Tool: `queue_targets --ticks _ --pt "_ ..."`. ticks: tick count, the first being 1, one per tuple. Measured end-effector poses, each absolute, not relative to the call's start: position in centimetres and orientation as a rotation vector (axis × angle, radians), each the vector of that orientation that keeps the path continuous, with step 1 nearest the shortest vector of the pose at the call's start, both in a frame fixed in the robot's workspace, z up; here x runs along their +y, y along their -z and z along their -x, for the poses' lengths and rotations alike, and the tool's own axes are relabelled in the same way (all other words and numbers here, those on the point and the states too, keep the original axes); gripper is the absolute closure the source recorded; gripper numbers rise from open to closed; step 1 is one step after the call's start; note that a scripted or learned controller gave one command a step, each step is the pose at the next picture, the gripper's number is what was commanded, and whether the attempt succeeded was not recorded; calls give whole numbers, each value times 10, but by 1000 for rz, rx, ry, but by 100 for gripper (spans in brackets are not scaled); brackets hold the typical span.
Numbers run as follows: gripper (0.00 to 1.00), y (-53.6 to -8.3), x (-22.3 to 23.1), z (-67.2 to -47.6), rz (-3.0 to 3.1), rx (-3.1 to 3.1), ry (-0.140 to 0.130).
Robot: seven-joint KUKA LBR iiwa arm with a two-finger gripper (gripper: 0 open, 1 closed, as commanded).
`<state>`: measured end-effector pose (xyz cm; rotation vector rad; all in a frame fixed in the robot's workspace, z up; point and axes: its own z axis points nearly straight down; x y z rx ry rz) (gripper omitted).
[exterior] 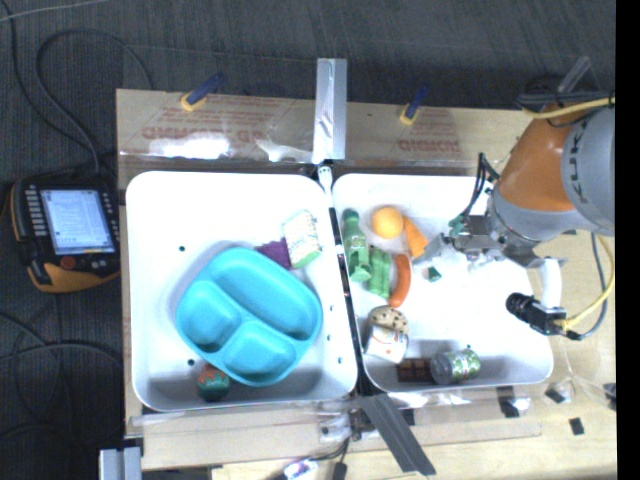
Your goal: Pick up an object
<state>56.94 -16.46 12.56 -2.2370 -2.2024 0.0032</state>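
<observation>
Over the right bin (520, 268), the claw (437, 258) hangs low, close to the bin floor. Its small dark tip sits just right of the carrot; whether it is released or clenched cannot be told at this size, and nothing is visibly between it.

Nearest candidates: an orange carrot-shaped toy (401, 280), long and tapered, lying beside a green leafy toy (376, 270) and a green bottle (352, 230) against the divider. An orange ball (388, 222), smooth and round, sits just above them, touching the carrot's upper piece. Nearer the front wall: a spotted, mushroom-like toy (387, 331), a dark brown block (412, 371) and a shiny green-and-silver can (456, 365) on its side.

Judgement: the step in hand is the approach to a grasp, nothing lifted yet. The carrot looks like the best target, being narrow enough to straddle across its short axis. Come down centred over its middle, clear of the leafy toy, since the cluster is tight and a nudge could jam things against the divider. The ball and can would likely roll away.

Left bin (150, 268): a turquoise divided tray (250, 313), glossy plastic, plus a pale carton (301, 238), a purple piece (273, 255) and a small red-green toy (212, 381).
</observation>
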Motion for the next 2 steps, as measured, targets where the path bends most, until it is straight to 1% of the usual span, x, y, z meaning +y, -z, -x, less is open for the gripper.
queue_targets --ticks 1,2 --pt "0 -90 -164 -593 2125 -2324 3" --pt "0 -88 -172 -671 2233 -2220 2"
